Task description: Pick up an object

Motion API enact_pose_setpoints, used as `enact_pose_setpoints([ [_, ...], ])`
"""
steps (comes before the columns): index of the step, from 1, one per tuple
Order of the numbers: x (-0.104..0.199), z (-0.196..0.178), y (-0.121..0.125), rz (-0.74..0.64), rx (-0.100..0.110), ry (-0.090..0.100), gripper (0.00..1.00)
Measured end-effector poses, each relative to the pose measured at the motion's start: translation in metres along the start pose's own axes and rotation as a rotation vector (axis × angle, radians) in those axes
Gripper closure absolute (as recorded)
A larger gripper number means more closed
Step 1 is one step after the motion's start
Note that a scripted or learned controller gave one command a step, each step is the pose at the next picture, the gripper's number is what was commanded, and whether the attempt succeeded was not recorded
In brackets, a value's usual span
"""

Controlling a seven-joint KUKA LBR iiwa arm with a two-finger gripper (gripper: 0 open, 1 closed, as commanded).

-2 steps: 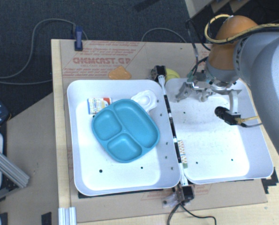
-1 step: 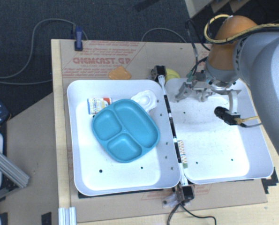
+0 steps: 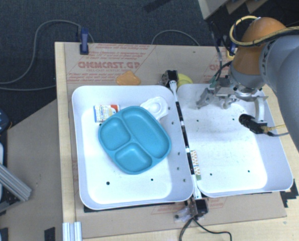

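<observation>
Dark carpet surrounds your bench (image 3: 139, 59), a pale board with red print that bears the two white bins side by side. Your gripper (image 3: 215, 102) hangs over the far left corner of the right bin (image 3: 229, 154), close to the divider between the bins. You can see it released, its two metal fingers (image 3: 203, 99) spread apart with bare bin floor showing between them. It grasps nothing, and you cannot tell whether the tips touch the bin floor. The grey arm (image 3: 287, 69) and its orange band (image 3: 255, 39) come in from the right above that bin.

Everything you could pick lies in the left bin (image 3: 78, 134). A blue divided tray (image 3: 134, 139) sits near its middle, turned at a slant, with three compartments facing up. A small white cup (image 3: 154, 106) lies at the tray's far right edge, touching it. A small packet (image 3: 103, 112) in white, blue and orange lies at the tray's far left edge, partly under its rim.

Behind the bins, on the board, you have an orange lump (image 3: 128, 78) beyond the left bin and a yellow thing (image 3: 184, 79) near the gap between the bins. A blue clip (image 3: 84, 40) sits at the board's far left corner.
</observation>
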State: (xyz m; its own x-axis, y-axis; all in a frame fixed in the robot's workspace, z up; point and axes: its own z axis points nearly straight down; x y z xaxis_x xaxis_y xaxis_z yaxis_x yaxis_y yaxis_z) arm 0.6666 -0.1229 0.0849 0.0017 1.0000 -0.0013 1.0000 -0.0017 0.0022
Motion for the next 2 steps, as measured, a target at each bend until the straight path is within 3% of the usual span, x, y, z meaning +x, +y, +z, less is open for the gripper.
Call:
enact_pose_setpoints([
  [1,0.005,-0.002,0.000,-0.002,0.000,0.000,0.00],
  [2,0.029,0.000,0.000,-0.004,0.003,0.002,0.00],
])
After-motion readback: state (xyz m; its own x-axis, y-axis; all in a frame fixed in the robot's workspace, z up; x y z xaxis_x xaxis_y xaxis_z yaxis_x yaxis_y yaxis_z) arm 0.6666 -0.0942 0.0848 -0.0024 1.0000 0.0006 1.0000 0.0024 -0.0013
